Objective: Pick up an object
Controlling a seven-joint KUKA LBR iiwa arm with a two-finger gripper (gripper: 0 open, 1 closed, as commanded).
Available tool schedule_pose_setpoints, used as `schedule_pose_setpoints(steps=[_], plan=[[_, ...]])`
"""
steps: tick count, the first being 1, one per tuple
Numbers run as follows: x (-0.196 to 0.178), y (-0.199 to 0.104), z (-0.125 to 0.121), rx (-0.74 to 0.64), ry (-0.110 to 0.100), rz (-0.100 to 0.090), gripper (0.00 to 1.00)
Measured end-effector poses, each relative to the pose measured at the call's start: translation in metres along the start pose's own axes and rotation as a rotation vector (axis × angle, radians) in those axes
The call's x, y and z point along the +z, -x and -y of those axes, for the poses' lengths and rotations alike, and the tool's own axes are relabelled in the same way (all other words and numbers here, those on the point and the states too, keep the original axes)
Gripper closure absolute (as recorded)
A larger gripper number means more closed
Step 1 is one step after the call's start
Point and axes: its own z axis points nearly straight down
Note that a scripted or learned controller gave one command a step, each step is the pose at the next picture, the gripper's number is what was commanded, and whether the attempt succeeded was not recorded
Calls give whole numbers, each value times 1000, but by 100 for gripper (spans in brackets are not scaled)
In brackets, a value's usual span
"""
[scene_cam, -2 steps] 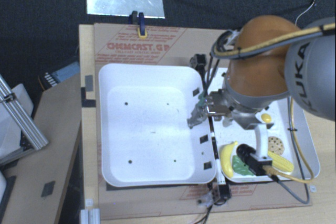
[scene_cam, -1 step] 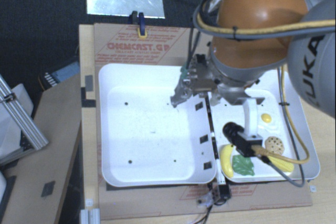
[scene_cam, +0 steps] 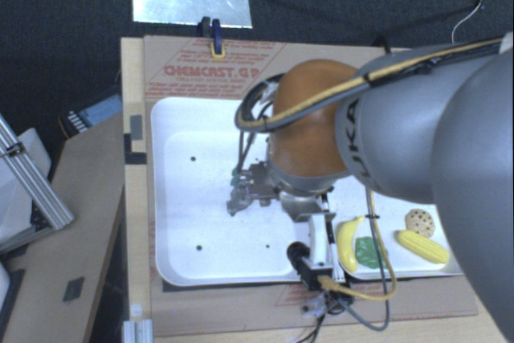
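1. Camera view, from above at a slant: the grey arm with its orange band point(scene_cam: 309, 120) reaches in from the right and covers much of the seam between the two bins.
2. A grey metal two-finger gripper point(scene_cam: 238, 201) hangs low over the left shallow white plastic bin point(scene_cam: 181, 173), near that bin's middle; whether its fingers are apart or together cannot be told, and nothing can be made out between them.
3. In the right shallow white plastic bin point(scene_cam: 450, 273), a curved yellow plastic banana point(scene_cam: 347, 245) lies just beside the wrist hardware, touching a flat green object point(scene_cam: 368, 253) on its right.
4. Further right in the same bin sit a round tan cookie with dark specks point(scene_cam: 418, 221) and, just below it, a yellow ear of corn point(scene_cam: 423, 247), lying at a slant.
5. All four things lie well apart from the gripper, on the far side of the arm.
6. Both bins rest on a brown cardboard sheet with red lettering point(scene_cam: 213, 64) laid on the tabletop.
7. Black and yellow cables point(scene_cam: 353, 297) loop down from the wrist over the near rim of the bins.
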Motion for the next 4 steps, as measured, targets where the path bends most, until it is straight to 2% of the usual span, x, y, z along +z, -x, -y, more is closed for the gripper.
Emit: schedule_pose_setpoints(steps=[1, 2, 3, 4], plan=[[-174, -15, -2, -4, 34, -12, 0], [-257, -76, -1, -8, 26, -11, 0], [-263, -72, -1, -8, 20, -6, 100], [-99, -72, -8, 3, 4, 1, 100]])
